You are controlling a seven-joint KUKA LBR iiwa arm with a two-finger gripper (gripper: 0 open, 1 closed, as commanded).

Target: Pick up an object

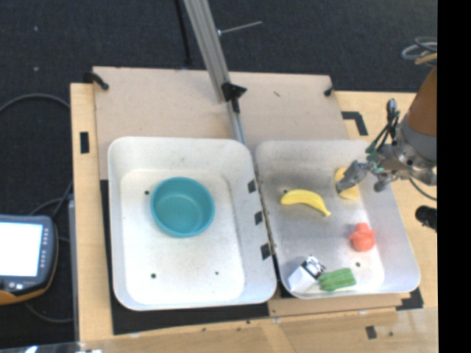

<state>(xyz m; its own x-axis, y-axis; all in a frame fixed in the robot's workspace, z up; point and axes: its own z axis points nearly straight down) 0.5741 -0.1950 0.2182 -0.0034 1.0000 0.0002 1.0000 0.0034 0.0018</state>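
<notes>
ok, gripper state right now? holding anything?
Gripper: cannot be told. It is over the right bin, at a small yellow thing; no object visibly gripped.

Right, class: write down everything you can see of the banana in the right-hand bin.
The banana is plain yellow, smooth and curved, probably a plastic toy. It lies flat on the floor of the right bin, in the upper middle part, its ends pointing left and lower right. Nothing touches it: the pincer hangs to its right, over a separate yellow object.
</notes>
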